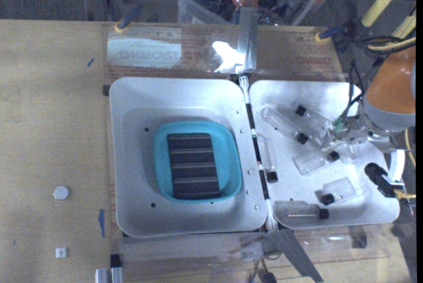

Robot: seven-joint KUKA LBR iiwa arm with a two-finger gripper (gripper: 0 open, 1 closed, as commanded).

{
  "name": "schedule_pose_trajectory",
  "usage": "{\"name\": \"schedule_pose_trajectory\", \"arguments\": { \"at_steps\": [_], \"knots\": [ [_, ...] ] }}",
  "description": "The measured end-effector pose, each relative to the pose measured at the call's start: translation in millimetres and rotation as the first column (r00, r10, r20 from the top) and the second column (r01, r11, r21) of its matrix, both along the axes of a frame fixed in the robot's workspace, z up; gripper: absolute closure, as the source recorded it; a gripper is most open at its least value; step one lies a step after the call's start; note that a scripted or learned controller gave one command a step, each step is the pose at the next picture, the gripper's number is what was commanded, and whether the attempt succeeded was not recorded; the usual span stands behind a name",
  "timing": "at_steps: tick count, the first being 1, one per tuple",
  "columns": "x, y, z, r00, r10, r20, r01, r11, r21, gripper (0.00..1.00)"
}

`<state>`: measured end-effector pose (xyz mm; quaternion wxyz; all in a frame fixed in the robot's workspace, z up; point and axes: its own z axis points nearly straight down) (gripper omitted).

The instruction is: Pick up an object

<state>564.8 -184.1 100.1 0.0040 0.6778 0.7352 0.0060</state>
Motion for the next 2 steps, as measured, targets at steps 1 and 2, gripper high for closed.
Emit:
{"name": "schedule_pose_trajectory", "arguments": {
  "at_steps": [1,2],
  "knots": [
    [6,77,117,0.99,-0.14,-0.013,0.14,0.99,-0.004,1.0],
    [7,78,127,0.99,-0.138,-0.01,0.138,0.99,-0.006,1.0]
  ]
}}
